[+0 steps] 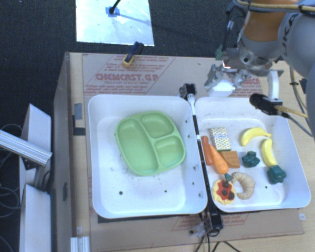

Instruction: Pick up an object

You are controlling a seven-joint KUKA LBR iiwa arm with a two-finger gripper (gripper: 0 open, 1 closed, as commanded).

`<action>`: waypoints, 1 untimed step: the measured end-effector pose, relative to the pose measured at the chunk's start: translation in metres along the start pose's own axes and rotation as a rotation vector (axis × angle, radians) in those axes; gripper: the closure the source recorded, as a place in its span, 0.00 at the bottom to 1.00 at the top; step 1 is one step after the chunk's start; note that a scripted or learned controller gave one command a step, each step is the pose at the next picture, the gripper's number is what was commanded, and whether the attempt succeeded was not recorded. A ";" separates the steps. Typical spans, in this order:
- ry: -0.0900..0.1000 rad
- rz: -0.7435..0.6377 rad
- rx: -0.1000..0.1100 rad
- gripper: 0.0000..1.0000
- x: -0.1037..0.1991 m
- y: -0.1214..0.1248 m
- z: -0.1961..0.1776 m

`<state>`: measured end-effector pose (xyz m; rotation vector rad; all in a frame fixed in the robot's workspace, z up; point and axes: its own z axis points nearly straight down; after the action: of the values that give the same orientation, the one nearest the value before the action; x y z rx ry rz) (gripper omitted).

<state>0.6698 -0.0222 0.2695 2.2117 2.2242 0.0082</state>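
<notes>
Grey arm's claw (224,81) at upper right of frame above right shallow white bin (296,156), finger state impossible to tell, toy yellow banana (254,135) lying below it, green divided plate (149,142) in left bin (107,140)

One fixed camera looks down at a slant from above the worktop (147,72), far enough back to frame both white bins: one (102,156) at centre frame, the other (296,161) at right. The arm (283,14) enters at upper right.
</notes>
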 end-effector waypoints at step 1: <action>-0.001 0.001 0.004 0.00 -0.001 -0.001 0.002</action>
<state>0.6690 -0.0228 0.2677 2.2142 2.2249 0.0033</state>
